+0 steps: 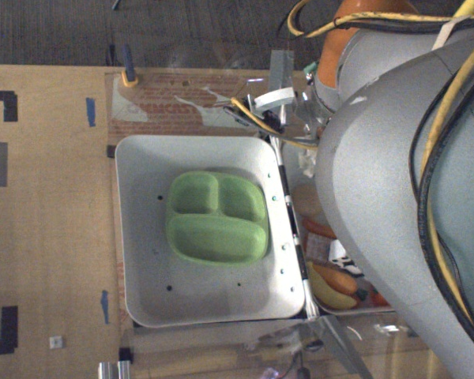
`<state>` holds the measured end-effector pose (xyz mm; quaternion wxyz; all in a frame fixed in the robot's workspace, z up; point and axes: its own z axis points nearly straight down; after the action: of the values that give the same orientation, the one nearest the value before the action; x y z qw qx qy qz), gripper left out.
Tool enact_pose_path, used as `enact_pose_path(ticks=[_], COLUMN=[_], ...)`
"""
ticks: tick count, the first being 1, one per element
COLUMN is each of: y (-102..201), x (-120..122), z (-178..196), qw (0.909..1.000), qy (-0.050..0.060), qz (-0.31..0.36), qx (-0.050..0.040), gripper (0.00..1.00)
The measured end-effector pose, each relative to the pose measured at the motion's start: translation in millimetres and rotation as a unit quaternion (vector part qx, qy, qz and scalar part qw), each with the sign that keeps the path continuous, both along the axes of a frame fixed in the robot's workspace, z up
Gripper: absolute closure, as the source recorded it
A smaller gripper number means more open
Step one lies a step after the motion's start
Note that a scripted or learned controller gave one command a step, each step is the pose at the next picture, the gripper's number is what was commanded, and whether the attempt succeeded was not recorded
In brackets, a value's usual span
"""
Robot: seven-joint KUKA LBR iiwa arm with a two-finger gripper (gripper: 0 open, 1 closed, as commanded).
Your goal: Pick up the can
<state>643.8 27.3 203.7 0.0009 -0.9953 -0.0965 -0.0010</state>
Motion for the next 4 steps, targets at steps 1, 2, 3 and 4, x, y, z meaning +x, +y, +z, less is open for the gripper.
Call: enact_pose_path(ticks=[1,2,3,4], y=[0,-1,-1,72], x=[0,1,2,-42], z=[9,19,29,12], qw=[1.0000,1.0000,1.0000,1.0000], qy=[0.000,0.000,-0.001,0.002], qz=[-0.001,-0.001,-0.002,0.005], qx=[0.0004,0.0008,0.0012,-0.0006], gripper=[1.00,1.00,1.00,1.00])
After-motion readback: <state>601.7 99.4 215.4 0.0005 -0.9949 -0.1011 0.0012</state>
